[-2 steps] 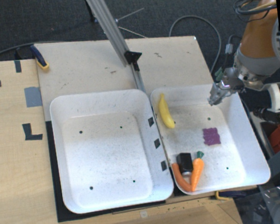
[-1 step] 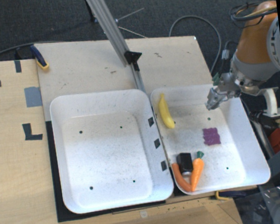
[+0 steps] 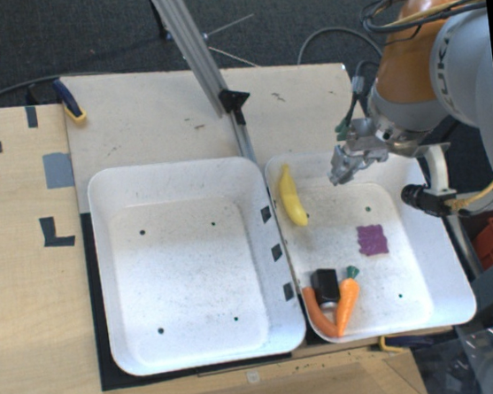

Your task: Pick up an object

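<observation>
— Where was the gripper (image 3: 343, 171)?
— Over the right bin's (image 3: 438, 302) far edge; couldn't tell its state.
— The objects?
— Banana (image 3: 292, 197), purple piece (image 3: 372, 239), carrots (image 3: 346, 303) lay inside.

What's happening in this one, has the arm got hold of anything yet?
Not that the view shows. The gripper hangs over the far end of the right bin, with nothing visible between its fingers. In that bin lie a banana by the left wall, a purple piece, and two carrots beside a small black object at the near end. The left bin sits alongside.
</observation>
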`<action>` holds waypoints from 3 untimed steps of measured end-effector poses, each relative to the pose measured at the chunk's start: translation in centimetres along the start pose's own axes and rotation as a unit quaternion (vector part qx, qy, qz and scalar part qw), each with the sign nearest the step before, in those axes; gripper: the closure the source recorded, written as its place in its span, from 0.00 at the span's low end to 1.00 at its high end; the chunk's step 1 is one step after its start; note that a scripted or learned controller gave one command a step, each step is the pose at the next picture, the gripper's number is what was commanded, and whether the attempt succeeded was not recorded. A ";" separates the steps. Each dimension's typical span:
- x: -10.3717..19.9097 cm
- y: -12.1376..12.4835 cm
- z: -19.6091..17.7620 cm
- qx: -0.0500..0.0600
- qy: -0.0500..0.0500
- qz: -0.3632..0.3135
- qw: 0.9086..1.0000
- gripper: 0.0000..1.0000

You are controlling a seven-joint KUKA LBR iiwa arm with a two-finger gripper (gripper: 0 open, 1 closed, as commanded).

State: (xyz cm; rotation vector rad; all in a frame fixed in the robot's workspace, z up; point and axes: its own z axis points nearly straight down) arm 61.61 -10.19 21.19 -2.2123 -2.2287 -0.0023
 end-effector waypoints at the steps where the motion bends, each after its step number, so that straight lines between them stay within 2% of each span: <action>1: 6.3 0.4 0.1 0.001 0.000 0.000 1.000 1.00; 3: 16.1 2.6 1.0 0.000 0.000 0.000 1.000 1.00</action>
